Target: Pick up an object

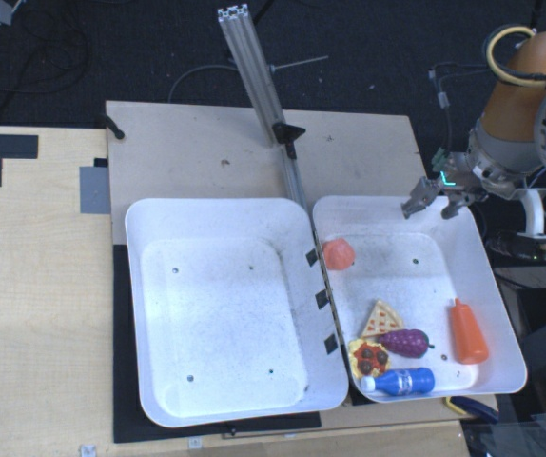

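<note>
**A:** Where did the two-finger gripper (432, 201) stand at that moment?

**B:** Over the far right corner of the right-hand shallow white bin (501, 298), above its rim. Its two dark fingers were spread apart with nothing between them, so it had hold of nothing.

**A:** And what was there to pick?

**B:** Everything lay in that right bin. A small round pinkish-red ball (339, 253) sat alone by the left wall, well apart from the rest. Along the right wall lay an orange plastic bottle-shaped toy (468, 332). Near the front edge were a tan waffle-patterned wedge (380, 318), a purple eggplant-shaped toy (406, 342) touching it, a yellow and red flat piece (369, 357), and a blue plastic bottle with a white cap (400, 382) lying on its side.

**A:** Which would have handled best?

**B:** I judged the orange toy the easiest. It looked light, stiff and smooth, and it lay clear of the others. Closing across its narrow width at mid-body would have suited it, though the bin wall just beside it left little room for one finger.

**A:** The ball?

**B:** Probably light and perhaps soft, and liable to roll away. The front cluster was crowded, so a finger could have struck a neighbour there.

**A:** The left-hand shallow white bin (159, 231)?

**B:** It played no part.
</note>
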